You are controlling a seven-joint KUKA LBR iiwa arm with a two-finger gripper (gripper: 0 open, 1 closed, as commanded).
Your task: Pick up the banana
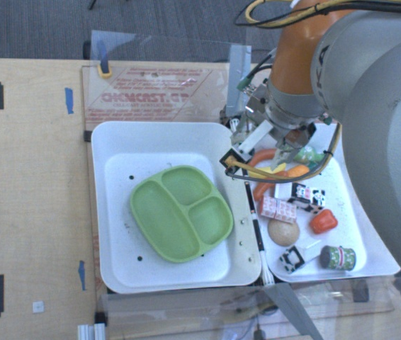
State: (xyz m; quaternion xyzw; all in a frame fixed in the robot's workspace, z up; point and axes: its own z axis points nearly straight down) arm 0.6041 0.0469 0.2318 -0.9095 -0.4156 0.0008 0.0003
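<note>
Where the two-finger gripper (283, 149) dips at right white bin's (370, 250) far-left corner, grip state unclear, yellow banana (277, 167) half-hidden, grey carpet beyond bench.

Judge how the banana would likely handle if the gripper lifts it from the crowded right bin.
The banana looks like a smooth yellow toy, so probably stiff, light and a bit slippery. Its curved shape may pivot between two fingers. It lies against orange pieces under the gripper, so a lift would likely nudge them.

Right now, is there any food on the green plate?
No. The green plate lies bare in the left bin; the food sits in the right bin.
</note>
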